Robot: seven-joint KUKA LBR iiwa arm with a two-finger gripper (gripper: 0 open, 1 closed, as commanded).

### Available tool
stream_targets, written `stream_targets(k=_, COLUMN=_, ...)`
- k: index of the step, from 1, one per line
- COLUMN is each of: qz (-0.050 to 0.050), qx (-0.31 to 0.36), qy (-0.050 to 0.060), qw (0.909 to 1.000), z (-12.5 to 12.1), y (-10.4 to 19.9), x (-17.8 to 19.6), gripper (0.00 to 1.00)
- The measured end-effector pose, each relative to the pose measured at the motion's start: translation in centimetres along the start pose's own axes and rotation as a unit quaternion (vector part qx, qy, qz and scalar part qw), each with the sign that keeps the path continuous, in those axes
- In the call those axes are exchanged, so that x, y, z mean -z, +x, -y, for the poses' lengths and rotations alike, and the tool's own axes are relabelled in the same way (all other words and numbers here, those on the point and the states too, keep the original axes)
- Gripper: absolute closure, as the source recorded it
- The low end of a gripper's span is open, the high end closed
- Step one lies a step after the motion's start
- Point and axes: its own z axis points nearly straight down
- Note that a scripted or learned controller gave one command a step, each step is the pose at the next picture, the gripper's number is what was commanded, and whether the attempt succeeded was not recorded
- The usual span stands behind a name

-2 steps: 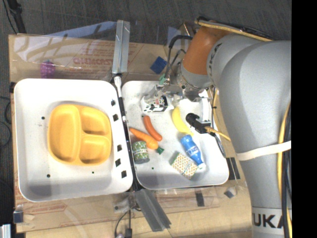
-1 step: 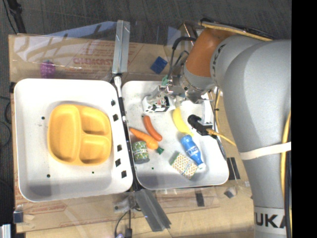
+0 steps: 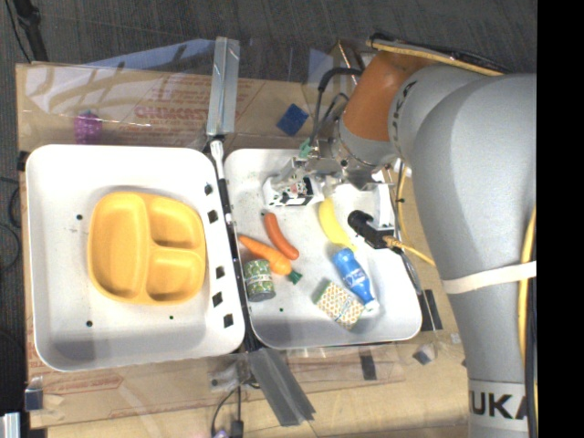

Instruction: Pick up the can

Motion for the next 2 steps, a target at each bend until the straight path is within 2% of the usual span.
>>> stream_targets(k=1, qz=0.0, qx=0.027, qy=0.001, qw=0.9996, z=-0.4, y=-0.7, x=0.0, gripper=0.0)
stream_targets(k=2, qz=0.006, qx=0.027, qy=0.004, qw=0.9996, z=-0.4, y=2.0, x=-0.2, gripper=0.0)
